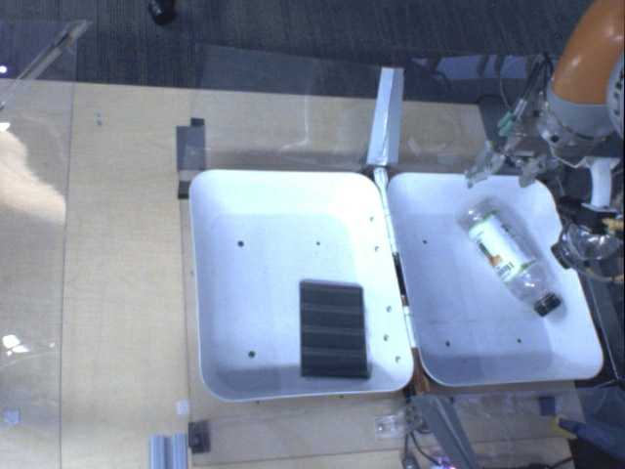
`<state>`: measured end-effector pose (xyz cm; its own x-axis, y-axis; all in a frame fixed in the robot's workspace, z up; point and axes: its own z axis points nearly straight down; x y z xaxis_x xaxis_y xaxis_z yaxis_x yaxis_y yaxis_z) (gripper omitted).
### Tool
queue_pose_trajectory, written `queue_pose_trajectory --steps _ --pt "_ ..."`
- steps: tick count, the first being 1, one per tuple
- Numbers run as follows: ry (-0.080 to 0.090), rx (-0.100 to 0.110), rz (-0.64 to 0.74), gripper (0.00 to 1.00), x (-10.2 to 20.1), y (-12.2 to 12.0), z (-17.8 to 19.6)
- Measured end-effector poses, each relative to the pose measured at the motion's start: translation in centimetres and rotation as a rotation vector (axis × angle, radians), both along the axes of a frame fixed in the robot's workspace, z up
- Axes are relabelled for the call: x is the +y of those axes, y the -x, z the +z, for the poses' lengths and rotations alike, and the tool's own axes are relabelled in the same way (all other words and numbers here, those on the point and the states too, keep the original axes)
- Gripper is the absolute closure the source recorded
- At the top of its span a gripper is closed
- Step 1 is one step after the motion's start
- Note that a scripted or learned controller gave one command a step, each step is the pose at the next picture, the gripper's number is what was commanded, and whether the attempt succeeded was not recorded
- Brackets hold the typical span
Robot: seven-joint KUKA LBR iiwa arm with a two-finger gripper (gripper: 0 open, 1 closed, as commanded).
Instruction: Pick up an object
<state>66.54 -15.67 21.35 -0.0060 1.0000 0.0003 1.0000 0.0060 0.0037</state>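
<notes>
On the wooden counter (117,291) before you, two white bins sit side by side, their inner rims touching. The left bin (244,203) holds a black ribbed block (333,329), lying flat near the front edge and toward the bin's right side. The right bin (430,311) holds a clear plastic bottle (508,259), lying on its side at a slant, its dark cap pointing toward the front right corner and its base toward the back. A white label with green and red marks wraps the bottle's middle.

Your arm (591,57) comes in from the right, its orange band at the upper right corner of the view. The jaws (503,164) hang over the back rim of the right bin, just behind the bottle's base and apart from it. You cannot tell from this angle whether they are spread or pressed together; cables and fittings crowd the wrist, and nothing shows between them.

A grey metal bar (386,115) stands on the counter behind the seam where the bins meet. A clear panel (39,164) covers the counter's left side.
</notes>
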Motion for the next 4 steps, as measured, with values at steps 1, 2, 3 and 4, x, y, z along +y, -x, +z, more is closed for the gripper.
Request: queue_pose_trajectory --steps 1,2,3,4 --pt "0.002 -0.004 0.061 0.00 -3.3 -0.6 -12.7" --pt "0.001 -0.006 0.098 0.00 1.1 6.6 -12.5" --pt "0.025 -0.009 0.318 0.00 2.4 8.9 -12.2" --pt "0.043 -0.031 0.313 0.00 3.0 9.9 -11.6"
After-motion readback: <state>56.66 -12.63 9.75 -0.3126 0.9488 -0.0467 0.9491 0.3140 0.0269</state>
